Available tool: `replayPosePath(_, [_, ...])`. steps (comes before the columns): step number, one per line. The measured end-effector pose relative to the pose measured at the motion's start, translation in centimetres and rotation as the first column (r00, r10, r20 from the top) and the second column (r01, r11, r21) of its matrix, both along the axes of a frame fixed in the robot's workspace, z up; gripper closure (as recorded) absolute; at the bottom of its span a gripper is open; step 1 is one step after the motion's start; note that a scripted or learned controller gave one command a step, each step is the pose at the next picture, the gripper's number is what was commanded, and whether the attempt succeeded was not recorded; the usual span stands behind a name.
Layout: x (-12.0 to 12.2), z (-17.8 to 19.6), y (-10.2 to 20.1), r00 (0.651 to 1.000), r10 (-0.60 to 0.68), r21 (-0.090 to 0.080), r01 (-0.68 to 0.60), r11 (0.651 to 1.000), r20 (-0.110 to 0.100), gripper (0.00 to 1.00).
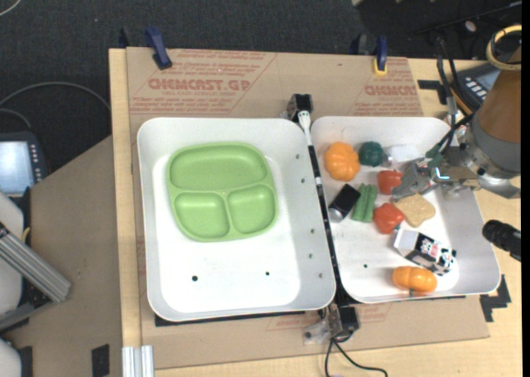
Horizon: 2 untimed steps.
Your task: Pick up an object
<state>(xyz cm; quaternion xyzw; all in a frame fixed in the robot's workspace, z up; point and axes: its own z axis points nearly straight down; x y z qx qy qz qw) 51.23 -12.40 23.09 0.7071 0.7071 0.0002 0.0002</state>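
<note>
Over the right bin (464, 284), seen from the overhead camera, the gripper (422, 175) hovers above a tight cluster of objects; whether the jaws are released or clenched cannot be told. Risk: the likely target, a tan bread-like piece (418, 210), touches a red tomato-like item (387, 218), and a second red piece (389, 181) lies just beside it. A descent slightly off centre could clip or scatter these neighbours, or close on two at once. The tan piece lies flat, low and pale, offering little height to grip. The left bin (157, 226) carries a green divided plate (222, 190).
</note>
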Motion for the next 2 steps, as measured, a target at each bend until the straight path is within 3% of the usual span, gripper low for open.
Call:
replayPosePath(1, [0.1,1.1,0.0,1.000,0.000,-0.001,0.000,1.000,0.003,1.00])
replayPosePath(2, [-3.4,3.1,5.6,1.000,0.005,0.003,-0.005,1.000,-0.003,1.00])
